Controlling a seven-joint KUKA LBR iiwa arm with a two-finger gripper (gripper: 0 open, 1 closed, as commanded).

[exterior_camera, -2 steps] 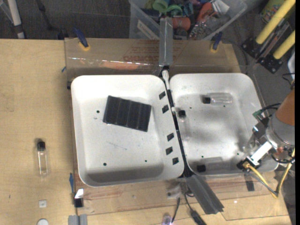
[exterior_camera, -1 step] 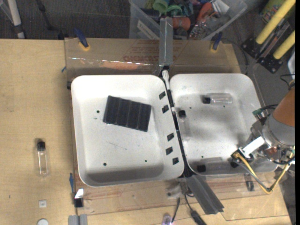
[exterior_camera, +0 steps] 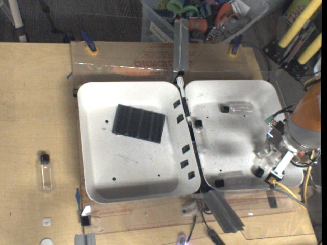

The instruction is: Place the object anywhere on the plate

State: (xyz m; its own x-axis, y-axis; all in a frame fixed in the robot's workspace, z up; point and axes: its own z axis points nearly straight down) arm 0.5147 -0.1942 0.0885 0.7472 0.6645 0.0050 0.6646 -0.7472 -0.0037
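A black ribbed plate (exterior_camera: 139, 123) lies flat in the left bin (exterior_camera: 92, 98), a little above its middle. A small clear vial (exterior_camera: 236, 107) with a dark cap lies on its side near the far wall of the right bin (exterior_camera: 265, 93). My gripper (exterior_camera: 266, 156) hangs low over the right bin's near right corner, well to the right of and nearer than the vial. I see nothing in it.
A raised divider (exterior_camera: 185, 131) with black clips separates the two bins. A second clear vial (exterior_camera: 46, 171) lies on the wooden bench left of the bins. A tub of coloured items (exterior_camera: 204, 6) stands behind the bins.
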